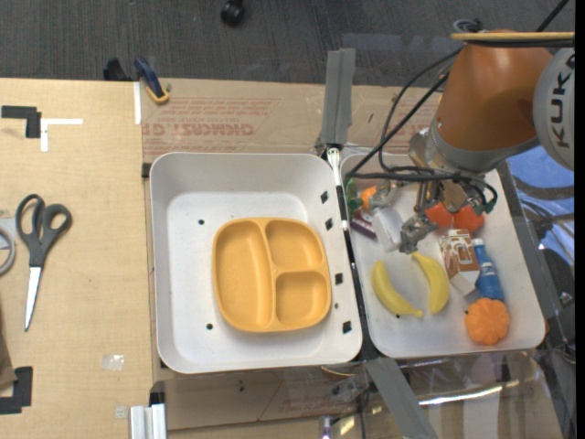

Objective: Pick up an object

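A: What lies in the right-hand shallow white plastic bin point(526, 273)?

B: Two smooth curved yellow bananas point(416, 286) side by side near its front, a bumpy round orange fruit point(487, 322) in the front right corner, and a blue-capped tube point(487, 280) between them.

A: And the two-finger metal gripper point(413, 236)?

B: It hangs above the bananas, nothing between its tips; open or closed, I cannot tell. The arm hides the bin's rear clutter.

A: The left white bin point(174, 245)?

B: A glossy yellow three-compartment plastic tray point(271, 273).
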Robot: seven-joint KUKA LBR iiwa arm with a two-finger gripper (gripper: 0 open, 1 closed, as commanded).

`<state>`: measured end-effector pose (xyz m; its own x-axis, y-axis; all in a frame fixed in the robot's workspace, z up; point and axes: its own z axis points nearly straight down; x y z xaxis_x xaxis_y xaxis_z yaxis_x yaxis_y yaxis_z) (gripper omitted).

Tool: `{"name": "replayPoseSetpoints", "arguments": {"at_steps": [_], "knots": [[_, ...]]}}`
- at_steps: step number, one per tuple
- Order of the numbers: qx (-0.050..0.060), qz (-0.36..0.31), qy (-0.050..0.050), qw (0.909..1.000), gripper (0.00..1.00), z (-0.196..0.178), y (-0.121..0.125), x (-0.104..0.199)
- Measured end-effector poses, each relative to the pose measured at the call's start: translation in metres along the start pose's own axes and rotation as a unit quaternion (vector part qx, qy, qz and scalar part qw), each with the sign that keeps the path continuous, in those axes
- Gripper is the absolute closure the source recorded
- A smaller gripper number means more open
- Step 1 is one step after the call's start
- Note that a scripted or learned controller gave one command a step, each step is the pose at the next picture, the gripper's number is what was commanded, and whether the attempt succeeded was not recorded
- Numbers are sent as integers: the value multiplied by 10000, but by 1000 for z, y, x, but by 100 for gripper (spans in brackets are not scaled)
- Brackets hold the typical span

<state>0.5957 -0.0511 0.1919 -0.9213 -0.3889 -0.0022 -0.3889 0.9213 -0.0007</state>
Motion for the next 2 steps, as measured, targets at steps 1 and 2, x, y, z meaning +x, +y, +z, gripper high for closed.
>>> {"name": "replayPoseSetpoints", "arguments": {"at_steps": [1, 2], "knots": [[4, -483, -12, 9988, 100, -96, -35, 27], [-5, -1086, -4, 9941, 100, -46, -48, 4]]}}
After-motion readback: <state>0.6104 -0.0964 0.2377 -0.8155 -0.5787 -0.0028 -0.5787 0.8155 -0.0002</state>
